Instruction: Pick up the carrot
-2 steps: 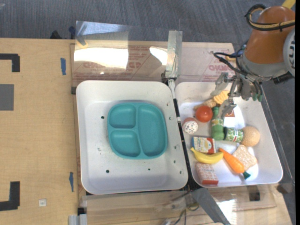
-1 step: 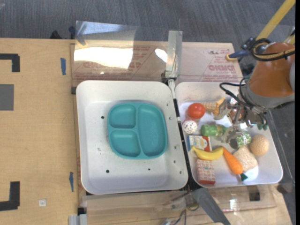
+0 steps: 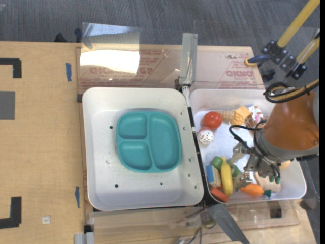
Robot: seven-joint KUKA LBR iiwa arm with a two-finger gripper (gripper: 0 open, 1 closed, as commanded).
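Camera view: our pincer (image 3: 250, 176) hangs just above the carrot (image 3: 252, 189); we cannot tell its state. We should straddle it, avoiding the banana (image 3: 226, 178).

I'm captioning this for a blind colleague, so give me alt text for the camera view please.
The grey and orange robot arm reaches into the right bin, its gripper low over a pile of toy food near an orange carrot, a yellow banana and a red tomato. The left bin holds a teal divided plate.
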